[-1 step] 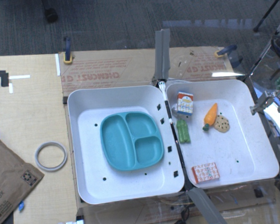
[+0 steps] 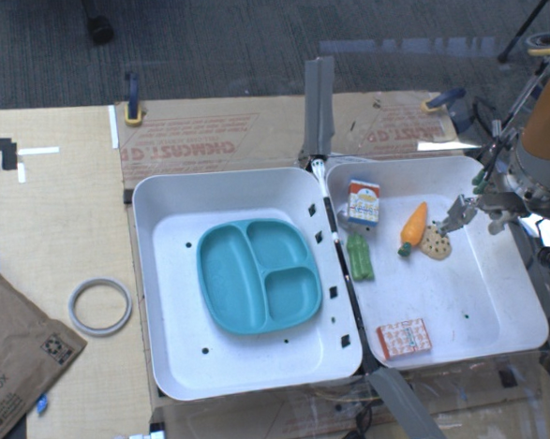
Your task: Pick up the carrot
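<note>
The orange carrot (image 2: 413,225) with a green top lies tilted in the right bin (image 2: 507,320), near its back middle. A round speckled cookie (image 2: 435,243) touches the carrot's lower right side. My gripper (image 2: 474,219) hangs just right of the carrot and cookie, over the bin's right part. Its fingers are open, with nothing between them. One fingertip (image 2: 455,216) points toward the cookie, a little apart from the carrot.
In the right bin are a small white carton (image 2: 363,203), a green vegetable (image 2: 359,257) by the divider, and a red-and-white box (image 2: 403,338) at the front. A teal divided plate (image 2: 260,274) sits in the left bin (image 2: 163,231). A tape ring (image 2: 100,305) lies on the bench.
</note>
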Motion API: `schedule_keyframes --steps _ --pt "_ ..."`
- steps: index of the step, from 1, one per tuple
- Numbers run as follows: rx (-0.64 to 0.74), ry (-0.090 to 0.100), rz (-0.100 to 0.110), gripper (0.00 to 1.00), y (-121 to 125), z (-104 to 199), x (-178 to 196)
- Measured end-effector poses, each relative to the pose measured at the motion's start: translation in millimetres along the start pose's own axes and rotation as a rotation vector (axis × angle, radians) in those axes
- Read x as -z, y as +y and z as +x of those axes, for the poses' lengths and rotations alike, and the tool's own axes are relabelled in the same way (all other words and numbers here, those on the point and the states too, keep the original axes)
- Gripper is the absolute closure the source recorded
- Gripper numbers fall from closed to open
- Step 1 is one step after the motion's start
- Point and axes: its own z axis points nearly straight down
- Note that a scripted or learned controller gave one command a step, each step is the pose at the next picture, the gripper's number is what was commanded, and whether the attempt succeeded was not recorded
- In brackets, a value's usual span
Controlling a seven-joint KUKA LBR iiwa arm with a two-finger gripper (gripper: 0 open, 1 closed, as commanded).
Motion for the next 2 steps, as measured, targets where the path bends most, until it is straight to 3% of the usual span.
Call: schedule_keyframes --steps 1,2 --pt "-0.052 -0.001 -0.003 0.0 57.4 16.6 -84.9" --pt "-0.049 -0.002 -0.003 1.0 57.6 16.3 -75.8"
